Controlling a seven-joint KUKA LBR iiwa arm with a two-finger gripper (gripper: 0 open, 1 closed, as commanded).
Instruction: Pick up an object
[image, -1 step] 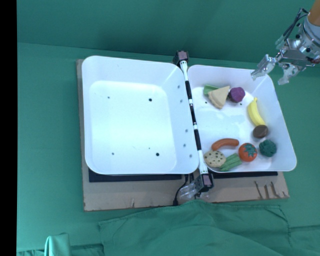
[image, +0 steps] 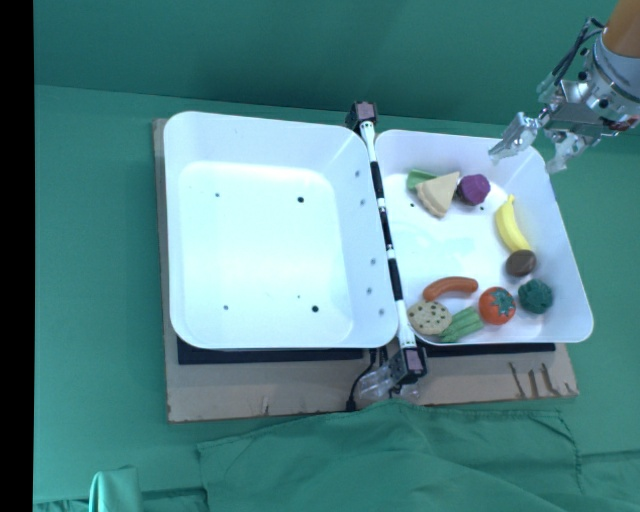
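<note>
Crumpled green cloth (image: 400, 455) lies nearest on the tabletop; toy food, a banana (image: 512, 224) among it, sits in the right bin (image: 572, 322), ready for picking; the end effector (image: 541, 142) hovers over that bin's far corner, fingers spread, holding nothing.

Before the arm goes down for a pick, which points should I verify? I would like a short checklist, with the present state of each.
1. End effector carries nothing: ok, nothing sits between its fingers.
2. Fingers spread for a grasp: ok, they stand apart.
3. End effector above a target: not ok, it hangs over the right bin's far corner, beside the rim.
4. Nearest candidates visible: ok, banana and purple piece lie unobstructed.
5. Items apart enough: not ok for cookie and green pods, which touch.
</note>
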